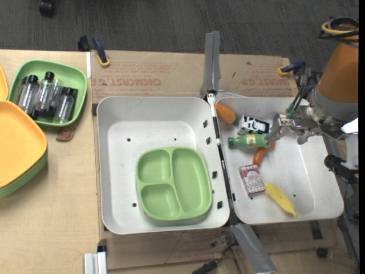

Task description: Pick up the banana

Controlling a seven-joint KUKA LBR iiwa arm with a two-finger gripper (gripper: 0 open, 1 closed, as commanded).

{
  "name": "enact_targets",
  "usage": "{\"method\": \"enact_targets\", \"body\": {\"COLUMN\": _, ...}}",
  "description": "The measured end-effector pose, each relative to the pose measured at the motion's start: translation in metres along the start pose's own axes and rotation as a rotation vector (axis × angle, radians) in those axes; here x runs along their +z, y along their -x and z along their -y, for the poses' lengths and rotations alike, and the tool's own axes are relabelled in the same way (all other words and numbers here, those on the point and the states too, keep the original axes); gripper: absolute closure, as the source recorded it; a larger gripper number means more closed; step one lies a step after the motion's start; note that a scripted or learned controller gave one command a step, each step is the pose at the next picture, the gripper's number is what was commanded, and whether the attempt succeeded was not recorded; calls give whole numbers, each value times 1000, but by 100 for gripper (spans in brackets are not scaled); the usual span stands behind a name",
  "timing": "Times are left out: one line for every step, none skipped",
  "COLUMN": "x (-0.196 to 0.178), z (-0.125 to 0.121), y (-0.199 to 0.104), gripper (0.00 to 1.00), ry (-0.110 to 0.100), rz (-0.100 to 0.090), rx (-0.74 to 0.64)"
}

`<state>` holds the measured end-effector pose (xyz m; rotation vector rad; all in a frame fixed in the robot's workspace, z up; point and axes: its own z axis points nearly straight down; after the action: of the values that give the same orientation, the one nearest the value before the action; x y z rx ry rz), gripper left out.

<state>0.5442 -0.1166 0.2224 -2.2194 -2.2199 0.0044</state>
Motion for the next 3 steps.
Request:
{"method": "enact_targets", "body": {"x": 108, "z": 50, "y": 48, "gripper": 0, "ry": 0, "rz": -1, "rx": -21}}
{"method": "enact_targets", "body": {"x": 99, "z": 50, "y": 49, "gripper": 100, "ry": 1, "rz": -1, "rx": -18}}
{"method": "enact_targets", "body": {"x": 117, "z": 34, "y": 51, "gripper": 100, "ry": 2, "rz": 0, "rx": -235}}
